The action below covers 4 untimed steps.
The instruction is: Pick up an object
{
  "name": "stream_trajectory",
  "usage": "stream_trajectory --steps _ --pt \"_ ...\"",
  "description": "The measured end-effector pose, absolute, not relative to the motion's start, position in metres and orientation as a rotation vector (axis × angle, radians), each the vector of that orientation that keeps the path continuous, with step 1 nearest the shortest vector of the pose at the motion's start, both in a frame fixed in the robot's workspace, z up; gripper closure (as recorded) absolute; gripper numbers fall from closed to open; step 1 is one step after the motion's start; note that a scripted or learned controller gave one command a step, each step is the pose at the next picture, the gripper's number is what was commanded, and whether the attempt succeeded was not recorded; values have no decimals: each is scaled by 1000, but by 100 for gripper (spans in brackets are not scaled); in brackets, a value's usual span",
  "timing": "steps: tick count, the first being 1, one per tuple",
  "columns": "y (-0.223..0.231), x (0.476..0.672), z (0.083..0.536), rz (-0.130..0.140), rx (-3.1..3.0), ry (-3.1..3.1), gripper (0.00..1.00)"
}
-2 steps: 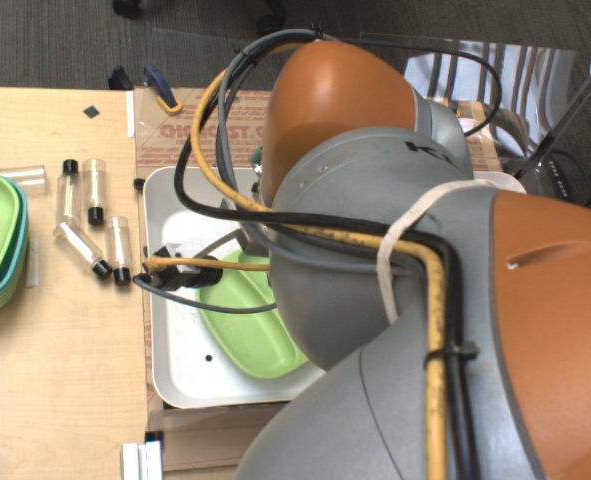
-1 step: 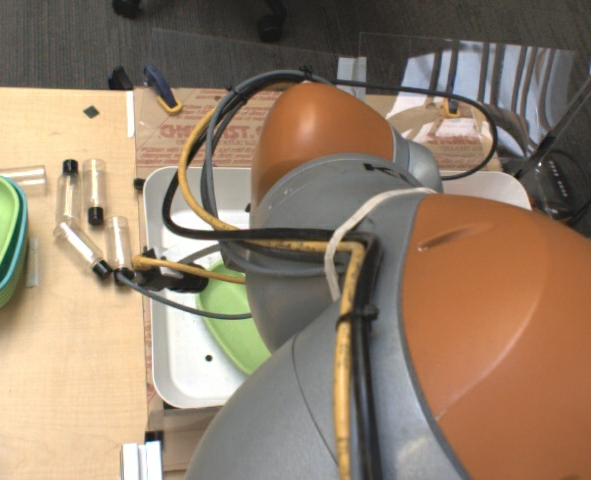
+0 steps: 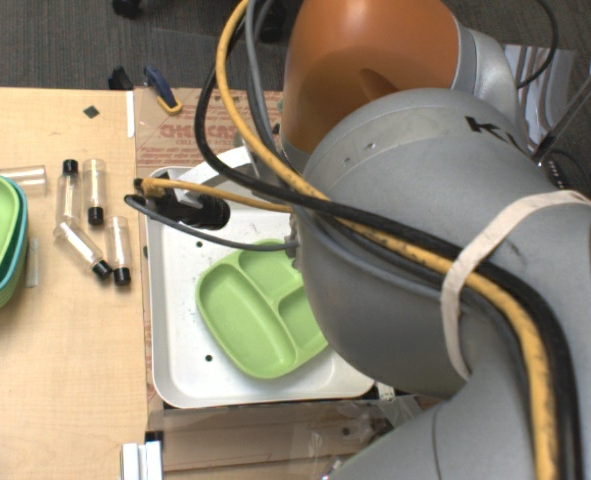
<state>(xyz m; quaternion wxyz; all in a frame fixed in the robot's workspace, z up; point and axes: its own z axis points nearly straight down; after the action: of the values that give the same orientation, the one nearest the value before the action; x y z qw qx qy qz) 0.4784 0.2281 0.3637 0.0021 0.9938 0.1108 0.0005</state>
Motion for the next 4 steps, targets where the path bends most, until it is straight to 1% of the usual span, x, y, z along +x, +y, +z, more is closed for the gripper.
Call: stream_trajectory --steps 1,2,3,4 --pt "227 477 214 -7 3111 406 100" --pt "227 477 91 -9 3122 315 100" --pt "228 478 304 0 3115 377 100" --pt "227 476 106 -11 3078 611 100"
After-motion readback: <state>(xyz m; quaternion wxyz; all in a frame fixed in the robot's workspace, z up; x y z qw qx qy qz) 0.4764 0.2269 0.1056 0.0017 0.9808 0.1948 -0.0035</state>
